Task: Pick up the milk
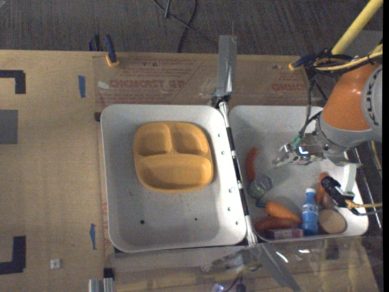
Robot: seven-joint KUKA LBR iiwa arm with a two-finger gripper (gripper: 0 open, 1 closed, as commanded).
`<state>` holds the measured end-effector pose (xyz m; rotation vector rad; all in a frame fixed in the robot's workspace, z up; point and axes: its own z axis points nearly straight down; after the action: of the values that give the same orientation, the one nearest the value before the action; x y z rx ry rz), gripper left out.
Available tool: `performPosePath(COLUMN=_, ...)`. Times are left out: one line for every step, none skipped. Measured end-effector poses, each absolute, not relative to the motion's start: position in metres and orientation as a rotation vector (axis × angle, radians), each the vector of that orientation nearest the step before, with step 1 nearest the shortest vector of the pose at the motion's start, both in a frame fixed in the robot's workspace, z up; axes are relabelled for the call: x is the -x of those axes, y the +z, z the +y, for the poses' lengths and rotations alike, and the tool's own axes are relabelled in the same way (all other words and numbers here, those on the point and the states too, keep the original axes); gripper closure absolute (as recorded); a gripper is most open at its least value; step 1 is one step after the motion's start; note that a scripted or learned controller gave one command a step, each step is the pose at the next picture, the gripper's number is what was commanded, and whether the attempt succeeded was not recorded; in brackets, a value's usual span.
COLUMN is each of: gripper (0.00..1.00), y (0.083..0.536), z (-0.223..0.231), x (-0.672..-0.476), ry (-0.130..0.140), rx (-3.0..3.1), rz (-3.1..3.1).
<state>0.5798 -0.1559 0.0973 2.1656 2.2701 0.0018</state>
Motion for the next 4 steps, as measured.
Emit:
performPosePath(gripper=1.0, y=0.107, z=-0.159, x=-0.582, ry=0.003, rx=-2.166, rz=2.262)
performPosePath(gripper=1.0, y=0.182, z=-0.073, x=-0.655, ry=-0.003, rx=-2.251, rz=2.193)
performPosePath(gripper=0.0, y=0.181, z=-0.073, x=-0.655, ry=-0.005, rx=-2.252, rz=2.193)
performPosePath(gripper=0.0, y=0.098, z=-0.13, x=-0.634, ry=0.006, rx=-2.177, rz=2.257)
